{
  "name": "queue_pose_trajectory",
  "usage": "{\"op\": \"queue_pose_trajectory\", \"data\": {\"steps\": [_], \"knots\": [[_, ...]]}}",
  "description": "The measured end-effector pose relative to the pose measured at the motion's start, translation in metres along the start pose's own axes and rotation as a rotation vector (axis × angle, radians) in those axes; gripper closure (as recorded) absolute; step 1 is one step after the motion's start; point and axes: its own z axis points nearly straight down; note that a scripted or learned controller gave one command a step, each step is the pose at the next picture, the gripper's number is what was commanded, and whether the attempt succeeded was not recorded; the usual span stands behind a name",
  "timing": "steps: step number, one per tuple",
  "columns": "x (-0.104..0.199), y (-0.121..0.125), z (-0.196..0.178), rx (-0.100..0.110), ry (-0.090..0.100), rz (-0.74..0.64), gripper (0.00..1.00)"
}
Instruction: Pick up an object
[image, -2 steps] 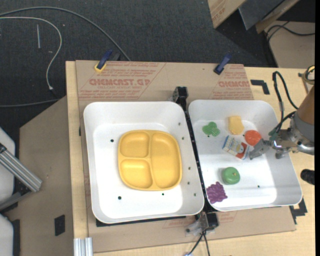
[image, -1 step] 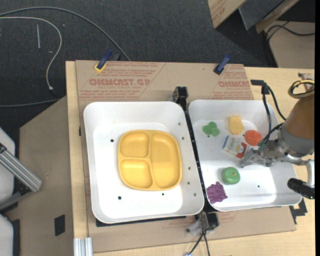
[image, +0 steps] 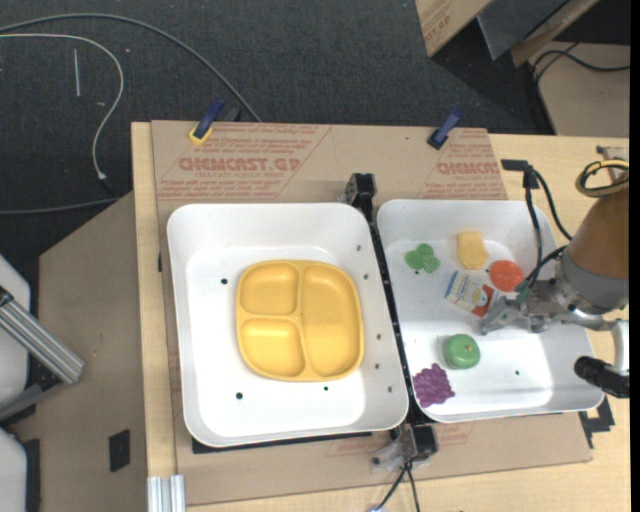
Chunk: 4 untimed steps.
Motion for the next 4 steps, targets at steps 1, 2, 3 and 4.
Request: {"op": "queue_pose_trajectory", "data": {"steps": [1, 2, 3, 4], "knots": [[0.0, 0.001, -0.011, -0.003, 0.0, 0.0, 1.0], [-0.011, 0.003, -0.062, -0.007, -0.004, 0.0, 1.0], [-0.009, 0.005, -0.127, -0.01, -0.005, -0.002, 1.0], [-0.009, 0.006, -0.157, -0.007, -0.004, -0.002, 1.0]]}}
